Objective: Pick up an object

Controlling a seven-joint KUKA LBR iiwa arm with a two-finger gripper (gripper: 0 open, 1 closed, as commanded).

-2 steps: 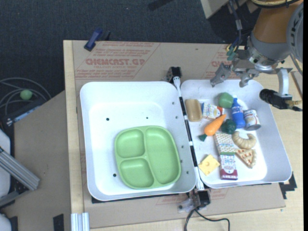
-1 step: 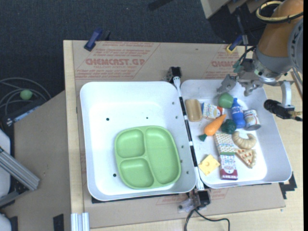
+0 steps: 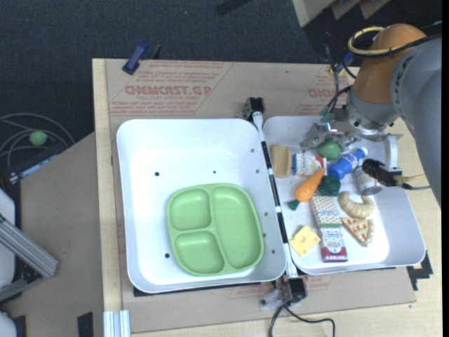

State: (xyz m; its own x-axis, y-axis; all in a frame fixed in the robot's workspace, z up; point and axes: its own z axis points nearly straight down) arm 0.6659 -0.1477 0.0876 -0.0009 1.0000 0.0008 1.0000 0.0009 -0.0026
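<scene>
Green ball [image 3: 328,148] lies in the right bin [image 3: 401,225], directly under the gripper [image 3: 327,135] and so close to its tips that the two seem to touch. Whether the jaws are spread, pressed together or pinching the ball cannot be told from this slanted view. The gripper hangs low over the far part of that bin, and the grey arm [image 3: 421,83] rises behind it to the right.

Just to the near right of the jaws a blue bottle [image 3: 347,164] lies tilted, almost touching the ball, and a silver can [image 3: 363,181] lies just beyond the bottle on the same side. Just to the near left of the jaws sits a small white-labelled pack [image 3: 306,163]. Farther left of that, a tan block [image 3: 281,161] stands against the bin's left wall.

In front of the jaws, nearer the camera, an orange carrot [image 3: 309,186] lies at a slant, with a dark green lump [image 3: 330,185] beside its thick end. Farther toward the camera come a speckled cracker [image 3: 324,209], a croissant [image 3: 356,203], a pizza slice [image 3: 358,230], a red-and-white carton [image 3: 334,243] and a yellow cheese wedge [image 3: 305,241]. All of these are well apart from the jaws.

Well to the left of the jaws, the left bin [image 3: 140,181] holds a green divided plate [image 3: 212,228], which lies flat in the part of the bin nearest the camera.
</scene>
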